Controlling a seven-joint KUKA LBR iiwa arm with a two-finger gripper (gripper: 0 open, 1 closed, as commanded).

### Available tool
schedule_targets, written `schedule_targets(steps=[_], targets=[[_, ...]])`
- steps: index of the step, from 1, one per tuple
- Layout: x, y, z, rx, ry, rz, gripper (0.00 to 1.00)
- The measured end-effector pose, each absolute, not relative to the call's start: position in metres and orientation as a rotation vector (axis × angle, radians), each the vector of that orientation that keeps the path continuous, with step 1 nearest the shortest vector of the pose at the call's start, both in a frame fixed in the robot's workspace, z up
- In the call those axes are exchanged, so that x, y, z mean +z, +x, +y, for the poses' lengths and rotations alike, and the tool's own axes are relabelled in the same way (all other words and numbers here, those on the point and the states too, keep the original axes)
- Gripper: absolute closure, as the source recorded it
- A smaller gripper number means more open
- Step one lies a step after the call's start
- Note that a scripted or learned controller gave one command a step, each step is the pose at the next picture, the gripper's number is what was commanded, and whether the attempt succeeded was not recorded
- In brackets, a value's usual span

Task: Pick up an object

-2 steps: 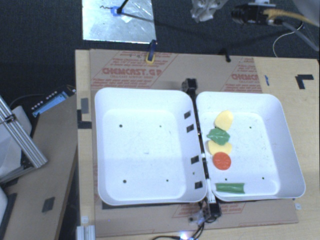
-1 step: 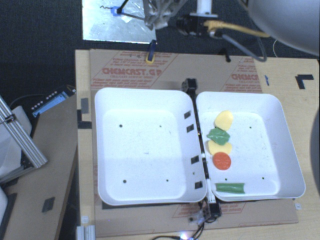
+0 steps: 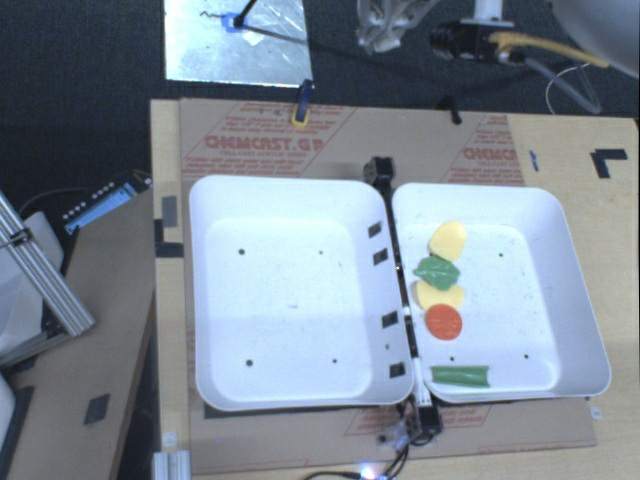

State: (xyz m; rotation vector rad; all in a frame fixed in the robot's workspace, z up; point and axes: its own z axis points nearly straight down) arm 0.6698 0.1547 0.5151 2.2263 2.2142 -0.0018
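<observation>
- The gripper (image 3: pixel 395 13) hangs at the top edge of the frame, right of centre, over the dark floor and beyond the far edge of the bench. It is pale and blurred, and I cannot tell whether the claw is spread or pressed together. Nothing shows in its grasp.
- All the objects lie well below it in the frame, in the right bin (image 3: pixel 570 268), along that bin's left side.
- They form a column from top to bottom:
  - a yellow piece (image 3: pixel 449 238), rounded;
  - a green leafy piece (image 3: pixel 437 270), touching it;
  - a second yellow piece (image 3: pixel 440 295);
  - a red-orange disc (image 3: pixel 444 322), overlapping that one's lower edge;
  - a long green piece (image 3: pixel 460 375), apart, near the bin's near wall.
- The column sits close to the seam where the bins meet, beside the black clips (image 3: pixel 380 258). The right half of that bin's floor is bare.
- The left bin (image 3: pixel 290 288) shows a smooth white floor.
- Both bins are shallow with rounded corners, resting on a cardboard sheet (image 3: pixel 260 138) with red lettering.
- A shiny metal plate (image 3: pixel 235 28) lies at the upper left.
</observation>
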Motion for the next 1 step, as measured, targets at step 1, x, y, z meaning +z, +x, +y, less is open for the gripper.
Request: schedule_targets(steps=[1], targets=[[0.5366, 0.6681, 0.1871, 0.007, 2.214, 2.227, 1.0]])
